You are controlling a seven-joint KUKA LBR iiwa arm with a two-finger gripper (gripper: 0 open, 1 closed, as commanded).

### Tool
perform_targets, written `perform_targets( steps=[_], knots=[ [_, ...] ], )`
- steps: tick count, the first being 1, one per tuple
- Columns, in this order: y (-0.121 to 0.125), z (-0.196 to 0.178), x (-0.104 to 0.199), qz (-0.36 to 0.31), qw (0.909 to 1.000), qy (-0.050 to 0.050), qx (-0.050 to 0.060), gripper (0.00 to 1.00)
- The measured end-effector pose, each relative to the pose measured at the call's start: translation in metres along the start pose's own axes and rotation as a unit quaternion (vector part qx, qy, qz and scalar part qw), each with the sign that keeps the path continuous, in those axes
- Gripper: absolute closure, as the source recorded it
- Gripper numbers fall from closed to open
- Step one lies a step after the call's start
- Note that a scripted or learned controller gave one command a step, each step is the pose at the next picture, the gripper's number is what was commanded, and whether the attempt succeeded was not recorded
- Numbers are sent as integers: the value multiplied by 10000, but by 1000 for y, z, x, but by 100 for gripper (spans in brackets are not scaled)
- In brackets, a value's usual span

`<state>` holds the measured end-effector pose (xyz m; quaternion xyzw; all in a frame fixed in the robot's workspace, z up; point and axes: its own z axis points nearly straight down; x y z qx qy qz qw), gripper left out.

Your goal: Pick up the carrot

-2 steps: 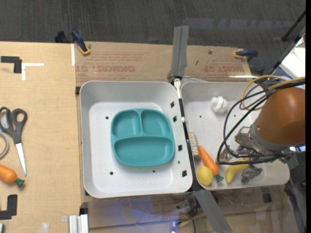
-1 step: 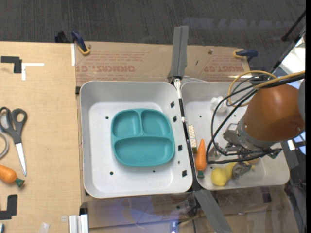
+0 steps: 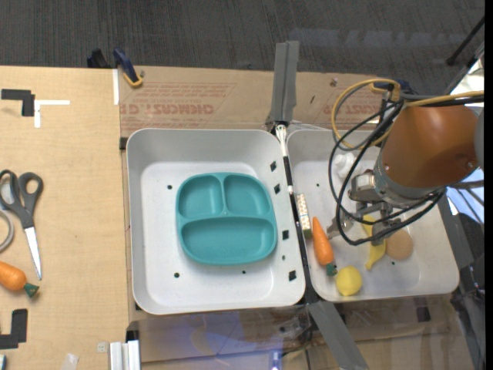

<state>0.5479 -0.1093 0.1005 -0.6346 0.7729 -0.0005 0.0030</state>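
Carrot (image 3: 321, 242) seen lying at left side of right bin (image 3: 435, 284), near lemon (image 3: 349, 280). Gripper (image 3: 362, 223) hung above bin, right of carrot; grip state cannot be told.

Even bright overhead light, soft shadows, slight blur.

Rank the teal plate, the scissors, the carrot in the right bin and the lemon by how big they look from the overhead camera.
1. Teal plate
2. Scissors
3. Carrot
4. Lemon
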Motion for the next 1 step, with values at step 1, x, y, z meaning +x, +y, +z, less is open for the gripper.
perform_targets(
  steps=[1],
  knots=[
    [31,9,-7,-148,9999,4,-25,0]
  ],
)
